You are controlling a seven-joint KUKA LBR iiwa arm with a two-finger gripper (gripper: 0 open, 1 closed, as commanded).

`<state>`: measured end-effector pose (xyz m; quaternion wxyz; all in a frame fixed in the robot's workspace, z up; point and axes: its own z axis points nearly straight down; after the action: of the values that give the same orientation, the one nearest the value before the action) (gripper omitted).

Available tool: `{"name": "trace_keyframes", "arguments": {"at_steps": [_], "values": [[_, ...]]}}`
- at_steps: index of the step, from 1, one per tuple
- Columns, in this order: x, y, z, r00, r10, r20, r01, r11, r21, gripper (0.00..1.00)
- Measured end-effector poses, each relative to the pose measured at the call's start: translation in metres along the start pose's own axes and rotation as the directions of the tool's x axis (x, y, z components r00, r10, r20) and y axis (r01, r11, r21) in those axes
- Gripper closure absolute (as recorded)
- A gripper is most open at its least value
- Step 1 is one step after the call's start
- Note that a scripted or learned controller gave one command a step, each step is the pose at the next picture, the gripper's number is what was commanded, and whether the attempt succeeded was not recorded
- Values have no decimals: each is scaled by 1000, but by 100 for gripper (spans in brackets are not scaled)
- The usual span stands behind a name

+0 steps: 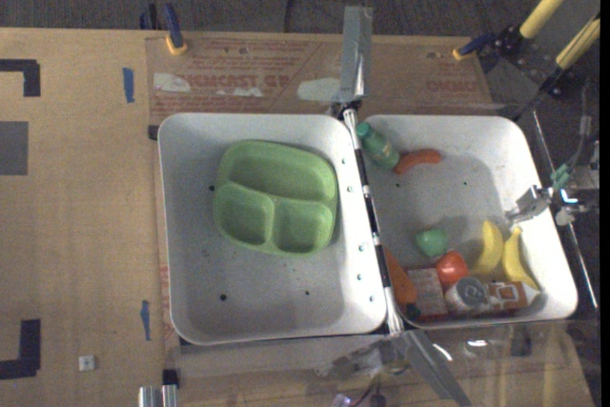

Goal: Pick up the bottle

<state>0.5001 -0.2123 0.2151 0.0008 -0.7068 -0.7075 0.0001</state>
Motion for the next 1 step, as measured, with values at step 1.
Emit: {"name": "trace_keyframes", "arguments": {"at_steps": [1], "values": [[37, 52, 90, 971, -237, 0, 237, 971, -1, 0]]}}
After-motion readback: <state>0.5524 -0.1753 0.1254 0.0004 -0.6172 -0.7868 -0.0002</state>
